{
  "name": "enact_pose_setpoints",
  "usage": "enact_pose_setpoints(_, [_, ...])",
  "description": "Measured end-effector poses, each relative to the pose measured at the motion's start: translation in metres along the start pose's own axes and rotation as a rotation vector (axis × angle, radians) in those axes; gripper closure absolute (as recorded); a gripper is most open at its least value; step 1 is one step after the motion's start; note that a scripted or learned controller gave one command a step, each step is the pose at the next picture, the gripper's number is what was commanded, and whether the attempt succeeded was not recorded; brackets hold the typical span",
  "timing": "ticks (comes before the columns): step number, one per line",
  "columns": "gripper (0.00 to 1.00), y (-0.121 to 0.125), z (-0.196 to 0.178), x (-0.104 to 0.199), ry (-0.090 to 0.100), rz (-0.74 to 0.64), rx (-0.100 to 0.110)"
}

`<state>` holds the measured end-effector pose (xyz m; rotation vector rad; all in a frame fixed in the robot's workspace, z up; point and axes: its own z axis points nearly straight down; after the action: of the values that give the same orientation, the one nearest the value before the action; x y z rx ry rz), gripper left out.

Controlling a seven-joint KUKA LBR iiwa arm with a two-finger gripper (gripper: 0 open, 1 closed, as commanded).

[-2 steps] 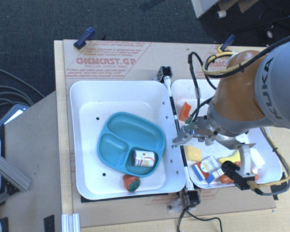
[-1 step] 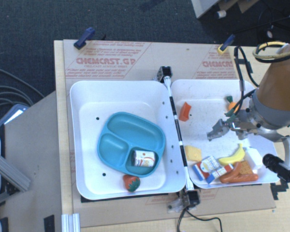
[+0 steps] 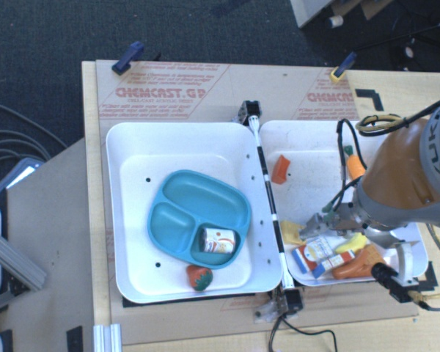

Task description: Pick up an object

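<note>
Strawberry (image 3: pixel 199 276) beside blue plate (image 3: pixel 198 217)

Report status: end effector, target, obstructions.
End effector low over right bin clutter. Nothing seen gripped. Orange block apart. Divided blue plate, left bin.

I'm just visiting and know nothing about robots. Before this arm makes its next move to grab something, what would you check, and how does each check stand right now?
1. Arm over the bin with the clutter: ok. The arm hangs over the right bin.
2. Things within reach: ok. A heap of small packages lies at that bin's near end, under the gripper.
3. Fingers open and ready: cannot tell.
4. Something already held: cannot tell; nothing is seen between the fingers.
5. An easy lone target: ok. The orange block lies apart from the heap.
6. Left bin left alone: ok. The blue tray with its small can and the strawberry lie far from the arm.
</note>
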<state>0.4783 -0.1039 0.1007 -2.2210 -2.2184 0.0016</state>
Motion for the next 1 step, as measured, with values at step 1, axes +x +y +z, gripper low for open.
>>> enact_pose_setpoints(1, [1.00,0.0004,-0.0097,0.0002,0.000,0.001,-0.002])
